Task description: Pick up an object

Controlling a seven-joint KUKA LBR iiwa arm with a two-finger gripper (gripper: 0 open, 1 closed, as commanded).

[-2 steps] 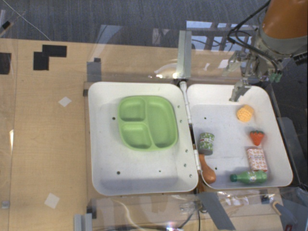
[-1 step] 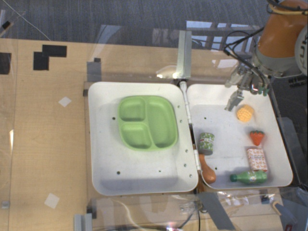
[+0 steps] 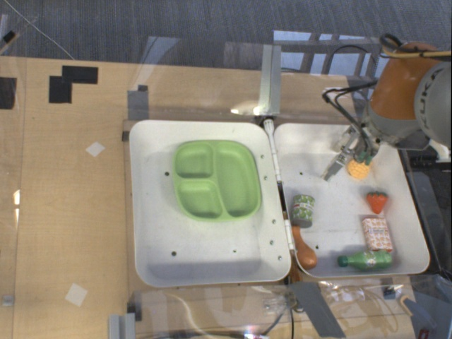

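The gripper (image 3: 346, 162) hangs with its jaws spread beside the yellow toy (image 3: 359, 169), which sits outside them and could get nudged away, I reckon.

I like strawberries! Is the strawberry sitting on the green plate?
No, the strawberry lies in the right bin, while the green plate sits in the left bin.

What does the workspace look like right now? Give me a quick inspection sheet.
Surface: wooden bench, two white bins side by side.
Job's things: right bin holds yellow item, strawberry, small can, carton, green bottle, brown drumstick.
Clutter: green divided plate in left bin.
Grippers: gripper beside yellow item.
Cables: black loop by wrist.
Surroundings: grey carpet.
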